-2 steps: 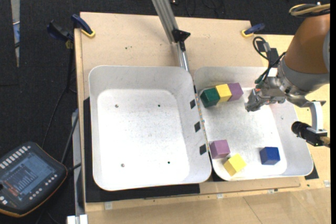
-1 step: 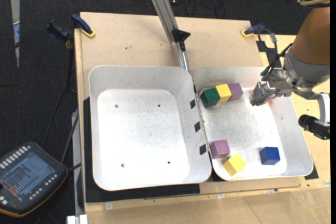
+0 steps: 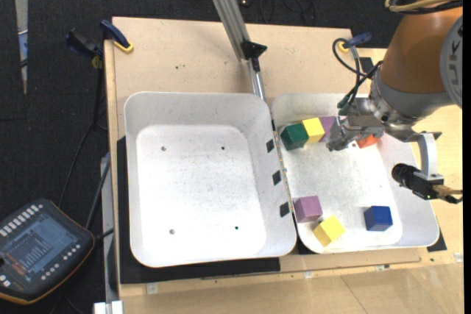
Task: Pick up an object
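Camera view: right bin holds several small cubes. Closest to the gripper are a yellow cube and a green cube, touching side by side at the bin's upper left, green on the left, yellow on the right; a sliver of purple shows just right of the yellow one, tucked against the gripper body. These sit just left of the gripper, right beside it. An orange-red block peeks out on the gripper's right, mostly hidden under the wrist. Gripper is low over the upper middle of the right bin; can't tell how it stands or if it has anything, the wrist blocks it. Lower in the same bin: purple cube and a second yellow cube near the bottom left, close together, and a blue cube lower right, well apart from the gripper. Arm comes in from the upper right, orange band above grey wrist. Left bin fills centre-left of the frame. Tan bench under both, teach pendant at lower left.
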`<state>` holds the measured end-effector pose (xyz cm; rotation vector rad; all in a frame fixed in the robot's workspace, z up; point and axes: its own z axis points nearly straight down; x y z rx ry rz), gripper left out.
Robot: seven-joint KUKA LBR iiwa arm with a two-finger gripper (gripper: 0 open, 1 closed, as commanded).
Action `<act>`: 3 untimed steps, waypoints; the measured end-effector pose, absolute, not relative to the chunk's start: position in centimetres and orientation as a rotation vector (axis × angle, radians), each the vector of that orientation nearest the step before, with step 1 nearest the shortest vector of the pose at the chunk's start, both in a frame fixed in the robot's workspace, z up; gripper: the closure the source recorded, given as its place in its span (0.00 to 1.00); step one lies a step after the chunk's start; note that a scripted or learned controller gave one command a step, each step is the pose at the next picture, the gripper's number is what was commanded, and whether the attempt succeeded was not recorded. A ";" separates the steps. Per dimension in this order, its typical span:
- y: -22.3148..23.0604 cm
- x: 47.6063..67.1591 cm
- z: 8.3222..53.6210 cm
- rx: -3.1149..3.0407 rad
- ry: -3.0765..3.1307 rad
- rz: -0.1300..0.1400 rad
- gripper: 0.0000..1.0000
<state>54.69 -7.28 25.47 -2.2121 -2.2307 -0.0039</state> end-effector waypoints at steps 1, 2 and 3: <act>-2.0 55.3 24.7 -2.212 -2.229 0.000 1.00; 2.5 54.5 23.7 -2.211 -2.229 0.000 1.00; 7.9 53.5 24.6 -2.211 -2.231 -0.003 1.00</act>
